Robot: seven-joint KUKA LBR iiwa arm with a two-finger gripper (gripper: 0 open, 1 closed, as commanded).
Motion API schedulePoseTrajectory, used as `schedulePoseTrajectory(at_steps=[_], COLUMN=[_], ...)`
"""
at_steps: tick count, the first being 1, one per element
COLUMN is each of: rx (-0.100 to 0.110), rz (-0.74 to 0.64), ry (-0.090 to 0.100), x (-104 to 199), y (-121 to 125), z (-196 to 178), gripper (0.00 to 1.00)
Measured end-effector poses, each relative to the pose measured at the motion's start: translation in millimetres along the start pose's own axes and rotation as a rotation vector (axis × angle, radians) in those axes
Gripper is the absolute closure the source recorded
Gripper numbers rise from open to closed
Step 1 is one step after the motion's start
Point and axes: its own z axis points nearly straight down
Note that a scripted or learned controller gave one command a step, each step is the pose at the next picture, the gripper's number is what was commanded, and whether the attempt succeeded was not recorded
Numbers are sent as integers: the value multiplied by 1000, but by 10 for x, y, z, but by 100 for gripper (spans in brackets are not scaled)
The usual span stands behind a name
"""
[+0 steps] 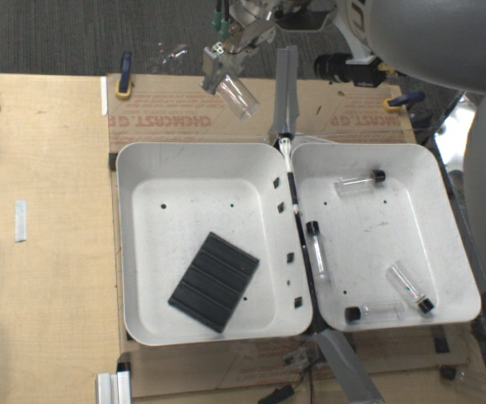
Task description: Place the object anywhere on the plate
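Note:
A black ribbed rectangular plate (215, 281) lies flat and turned at an angle in the left bin (138, 168), toward its front. My gripper (228, 64) hangs high above the cardboard behind the left bin's far edge. It is shut on a clear plastic tube (237, 99), which sticks out below the fingers and tilts down to the right. The plate is well forward of the gripper and slightly to its left.
The right bin (449, 225) holds several clear tubes with black caps, one (359, 182) at the back and one (411, 287) at the front right. Another tube (315, 247) lies by the divider between the bins. Blue clamps (125, 66) hold the cardboard behind.

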Motion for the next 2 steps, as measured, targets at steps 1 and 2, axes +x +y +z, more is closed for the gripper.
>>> schedulePoseTrajectory(at_steps=[1,2], rx=[-6,-6], rz=[-379,-603], ry=[4,5], x=[-142,-507], y=[-209,-566], z=[-333,-356], gripper=[100,100])
